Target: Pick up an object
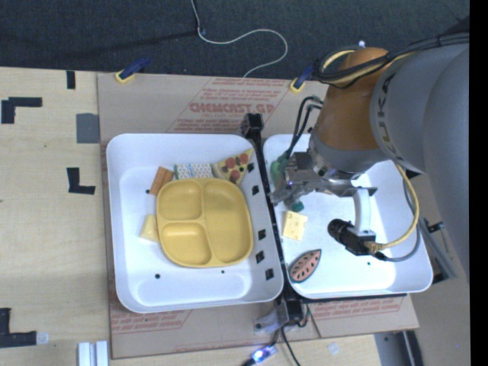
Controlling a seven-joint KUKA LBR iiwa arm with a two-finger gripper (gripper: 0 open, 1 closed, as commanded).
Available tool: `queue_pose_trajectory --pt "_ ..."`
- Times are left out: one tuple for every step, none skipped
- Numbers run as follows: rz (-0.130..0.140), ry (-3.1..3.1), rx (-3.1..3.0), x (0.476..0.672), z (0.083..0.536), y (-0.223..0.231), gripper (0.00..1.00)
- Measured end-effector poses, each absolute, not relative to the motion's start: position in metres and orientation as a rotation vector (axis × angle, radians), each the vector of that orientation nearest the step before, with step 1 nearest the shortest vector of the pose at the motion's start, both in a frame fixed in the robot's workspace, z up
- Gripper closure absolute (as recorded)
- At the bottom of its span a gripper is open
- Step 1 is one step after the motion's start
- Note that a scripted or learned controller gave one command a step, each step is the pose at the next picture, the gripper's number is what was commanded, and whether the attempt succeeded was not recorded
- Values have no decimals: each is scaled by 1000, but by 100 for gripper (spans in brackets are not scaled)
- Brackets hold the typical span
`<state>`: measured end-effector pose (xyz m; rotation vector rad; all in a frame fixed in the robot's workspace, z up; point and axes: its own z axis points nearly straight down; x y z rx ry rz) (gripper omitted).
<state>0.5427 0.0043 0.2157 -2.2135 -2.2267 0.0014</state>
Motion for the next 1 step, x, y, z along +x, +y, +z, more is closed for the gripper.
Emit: queue_pose_trajectory --pt "-1 -2228 -2212 556 222 56 100"
